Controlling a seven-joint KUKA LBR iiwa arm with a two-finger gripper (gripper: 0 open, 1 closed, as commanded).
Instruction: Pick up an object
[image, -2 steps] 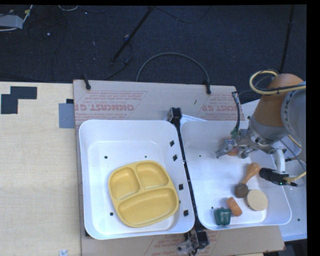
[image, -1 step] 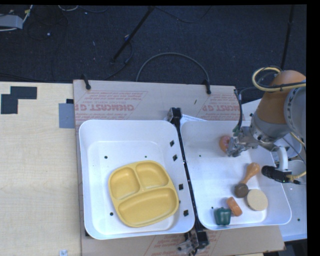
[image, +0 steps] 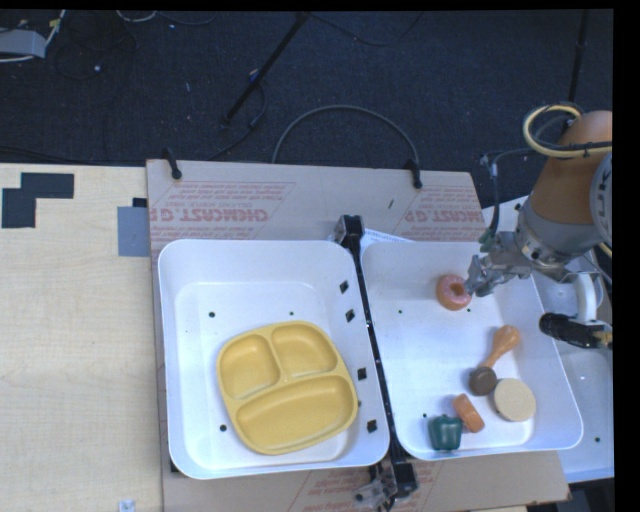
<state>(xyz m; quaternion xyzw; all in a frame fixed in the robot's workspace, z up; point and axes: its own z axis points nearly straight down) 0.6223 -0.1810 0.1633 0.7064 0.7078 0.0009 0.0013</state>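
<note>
The left bin bears a yellow divided plate lying flat toward its near right corner, close to the dividing wall where the two bins meet. The plate is broad and low, with little for two fingers to catch, so it looks a poor choice for a pick.

In the right bin the pink ring lies toward the far side, and the gripper sits right at its right edge, seemingly touching it. Whether the gripper is spread or closed cannot be told from this angle, and nothing is visibly between its fingers. The likely failure is a sideways nudge: a contact on the ring's rim may slide it left across the smooth floor instead of trapping it.

There is bare floor left of and nearer than the ring, so a push would meet nothing soon. Nearer, a wooden-handled tool, a cream disc, an orange piece and a green pepper-like toy crowd the near right corner. Their closeness to each other and to the bin's wall would cramp any approach there.
</note>
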